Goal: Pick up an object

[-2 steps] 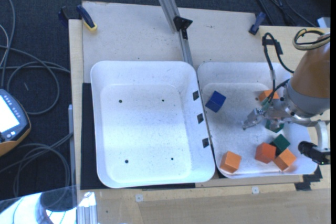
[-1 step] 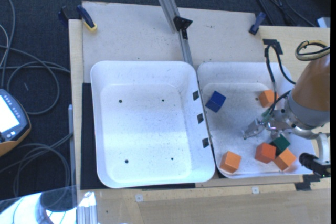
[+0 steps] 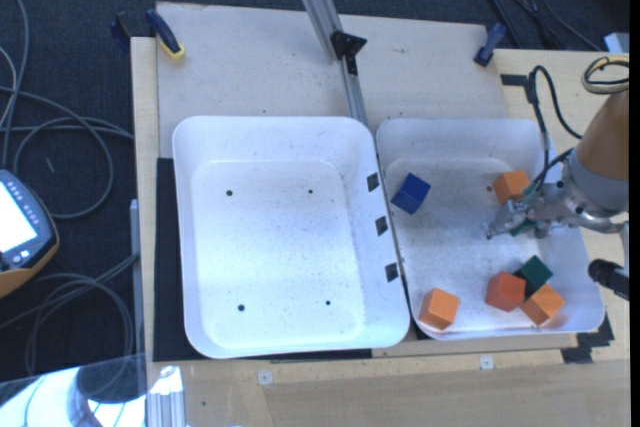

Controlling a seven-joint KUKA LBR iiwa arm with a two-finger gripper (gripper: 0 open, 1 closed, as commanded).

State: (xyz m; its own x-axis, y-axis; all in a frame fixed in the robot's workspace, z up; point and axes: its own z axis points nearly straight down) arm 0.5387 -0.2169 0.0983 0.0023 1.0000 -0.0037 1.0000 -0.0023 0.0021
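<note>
Progress looks early: no block is lifted, and every block lies on the floor of the right bin (image 3: 455, 130). The gripper (image 3: 512, 221) hangs low in that bin, just below the orange cube (image 3: 511, 185) by the far wall, nothing visibly between its fingers; whether they are spread or closed I cannot tell. That cube seems the likeliest target, still to be grasped and raised. It sits flat, slightly turned against the bin wall, with no long axis to speak of.

Coloured blocks (image 3: 505, 290) in right bin (image 3: 455, 137)
</note>
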